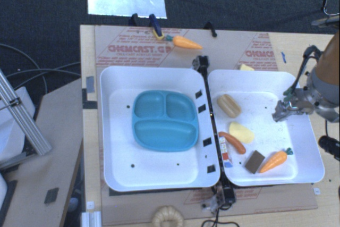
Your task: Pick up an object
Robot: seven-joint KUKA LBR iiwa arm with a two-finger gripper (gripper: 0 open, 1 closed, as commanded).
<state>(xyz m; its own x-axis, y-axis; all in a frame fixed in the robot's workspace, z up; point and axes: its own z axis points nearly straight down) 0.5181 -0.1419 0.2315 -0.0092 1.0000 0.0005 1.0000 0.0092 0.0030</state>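
While the arm (325,80) reaches in over the right edge of the right bin (305,130), the gripper (280,113) hangs above that bin's bare floor with nothing visibly held; how wide it stands cannot be told. Toward the bin's left edge lie a bread roll (229,105), a yellow piece (241,132) and a sausage (232,142). Near its front edge sit a brown block (255,161) and a carrot (274,160), touching. A blue divided plate (162,119) rests mid-floor in the left bin (114,130).
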